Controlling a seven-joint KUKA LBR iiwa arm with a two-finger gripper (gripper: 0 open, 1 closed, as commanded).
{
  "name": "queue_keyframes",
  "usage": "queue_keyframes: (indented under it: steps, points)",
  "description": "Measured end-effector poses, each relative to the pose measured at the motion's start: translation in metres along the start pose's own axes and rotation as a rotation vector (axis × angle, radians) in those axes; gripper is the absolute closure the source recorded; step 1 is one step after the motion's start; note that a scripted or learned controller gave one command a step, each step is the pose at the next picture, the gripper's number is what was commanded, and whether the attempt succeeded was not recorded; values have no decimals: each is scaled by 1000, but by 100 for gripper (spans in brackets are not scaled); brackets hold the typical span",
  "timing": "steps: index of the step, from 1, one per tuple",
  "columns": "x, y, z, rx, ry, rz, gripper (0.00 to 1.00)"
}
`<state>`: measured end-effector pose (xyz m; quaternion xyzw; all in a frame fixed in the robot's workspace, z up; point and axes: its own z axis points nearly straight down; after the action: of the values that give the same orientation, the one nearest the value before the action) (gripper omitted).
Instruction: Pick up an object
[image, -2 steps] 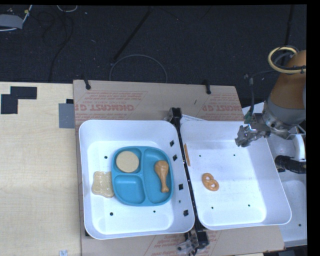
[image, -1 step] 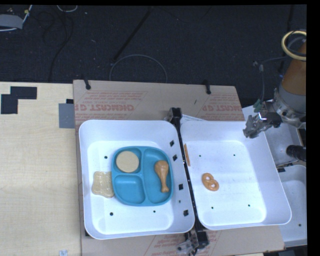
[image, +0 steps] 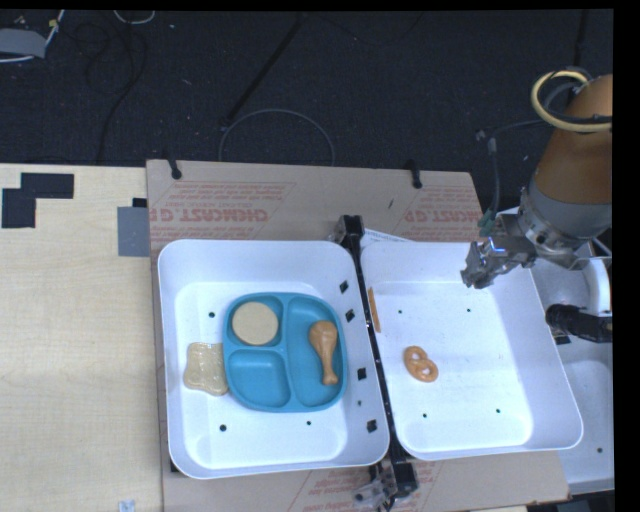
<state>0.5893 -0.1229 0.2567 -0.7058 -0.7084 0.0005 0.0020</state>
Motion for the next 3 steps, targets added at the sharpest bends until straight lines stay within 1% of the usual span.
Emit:
queue_keyframes:
  steps: [1, 2, 3]
  points:
    - [46, -8, 13, 2, 0, 0, 100]
    - [99, -23, 6, 1, 0, 0, 100]
    - [153, -35, 22, 3, 0, -1, 100]
